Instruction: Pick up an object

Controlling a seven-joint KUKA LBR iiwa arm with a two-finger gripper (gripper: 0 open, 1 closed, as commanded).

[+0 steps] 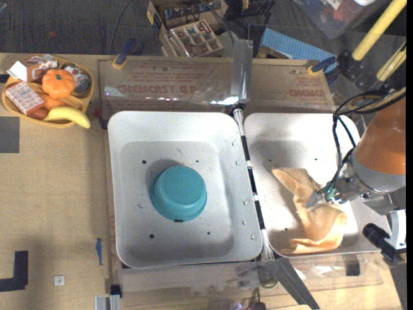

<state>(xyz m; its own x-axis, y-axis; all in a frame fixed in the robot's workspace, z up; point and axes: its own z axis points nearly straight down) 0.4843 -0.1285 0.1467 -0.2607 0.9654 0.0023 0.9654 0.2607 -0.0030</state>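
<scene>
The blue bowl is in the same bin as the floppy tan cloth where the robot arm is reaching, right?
Not quite. The blue bowl sits upside down in the left bin, by itself. The tan cloth lies in the right bin, and the end effector is down at the cloth there. The camera view shows both bins side by side.

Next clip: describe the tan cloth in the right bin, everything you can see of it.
The tan cloth is a soft, crumpled piece of pale beige fabric lying on the floor of the right bin, toward its near right corner. It runs in folds from a pointed end near the bin's middle to a wider bunched end by the near wall. The gripper is down on its middle.
</scene>
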